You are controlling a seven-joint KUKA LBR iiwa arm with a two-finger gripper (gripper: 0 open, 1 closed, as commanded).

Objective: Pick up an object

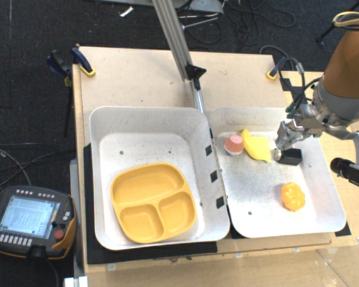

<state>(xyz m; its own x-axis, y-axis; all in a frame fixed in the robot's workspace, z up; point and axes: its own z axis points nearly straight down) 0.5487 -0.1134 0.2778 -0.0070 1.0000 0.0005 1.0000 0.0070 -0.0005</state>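
Banana [256, 146], yellow, lies in the right bin [323, 220], touching a pink cup [233, 144] on one side and just beside the gripper [283, 154] on the other. A yellow lump [293, 197] sits apart, nearer the front wall. Left bin [102, 130] holds a divided tray [154, 202]. Whether the jaws stand wide or narrow cannot be told. A sound grasp probably needs the jaws centred across the banana's narrow width, clear of the cup, before closing.
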